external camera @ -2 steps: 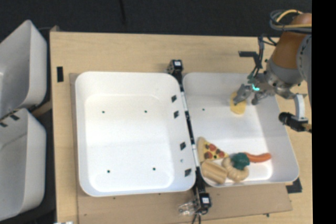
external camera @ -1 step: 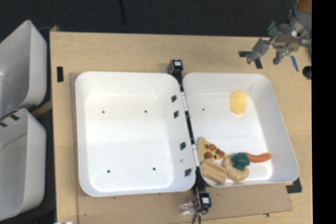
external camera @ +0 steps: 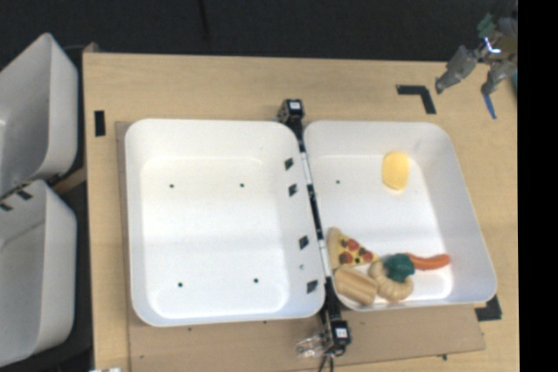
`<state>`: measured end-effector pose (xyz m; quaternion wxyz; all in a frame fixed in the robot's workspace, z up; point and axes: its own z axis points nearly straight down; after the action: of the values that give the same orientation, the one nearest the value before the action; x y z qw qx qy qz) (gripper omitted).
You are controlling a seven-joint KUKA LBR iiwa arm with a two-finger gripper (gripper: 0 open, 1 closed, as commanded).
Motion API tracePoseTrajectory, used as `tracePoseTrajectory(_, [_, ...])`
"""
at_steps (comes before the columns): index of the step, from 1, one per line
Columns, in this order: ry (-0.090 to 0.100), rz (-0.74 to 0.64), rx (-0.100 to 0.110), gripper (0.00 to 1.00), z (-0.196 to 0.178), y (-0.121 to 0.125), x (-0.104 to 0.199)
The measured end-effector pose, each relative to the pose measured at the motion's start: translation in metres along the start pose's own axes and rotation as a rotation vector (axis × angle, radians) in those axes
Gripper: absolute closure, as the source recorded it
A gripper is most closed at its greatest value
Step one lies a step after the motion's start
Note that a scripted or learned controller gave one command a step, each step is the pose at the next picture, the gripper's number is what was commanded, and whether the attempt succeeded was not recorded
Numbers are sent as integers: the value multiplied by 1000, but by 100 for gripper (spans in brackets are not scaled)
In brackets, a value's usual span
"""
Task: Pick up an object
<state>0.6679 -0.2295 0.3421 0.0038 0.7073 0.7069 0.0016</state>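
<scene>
Bread roll point(external camera: 356, 284) beside pizza slice point(external camera: 350, 251) in right bin point(external camera: 453, 187), fingers point(external camera: 455, 72) spread, holding nothing, above bench point(external camera: 261, 83)

Yellow lemon point(external camera: 396, 171) and toy foods point(external camera: 384, 268) in right bin point(external camera: 436, 139)

Right bin point(external camera: 436, 139) open around yellow piece point(external camera: 396, 170) (toys point(external camera: 375, 270) crowd its near corner)

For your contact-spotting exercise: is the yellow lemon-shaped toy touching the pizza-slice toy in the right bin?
Apart. The camera view shows the yellow lemon-shaped toy alone, with bare white bin floor between it and the pizza-slice toy nearer the camera.
</scene>
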Motion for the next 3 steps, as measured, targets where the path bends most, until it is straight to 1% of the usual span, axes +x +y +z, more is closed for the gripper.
tracePoseTrajectory(1, [1, -5, 2, 0, -85, -35, 20])
tracePoseTrajectory(2, [2, -5, 3, 0, -112, -48, 46])
tracePoseTrajectory(3, [2, -5, 4, 0, -175, -65, 92])
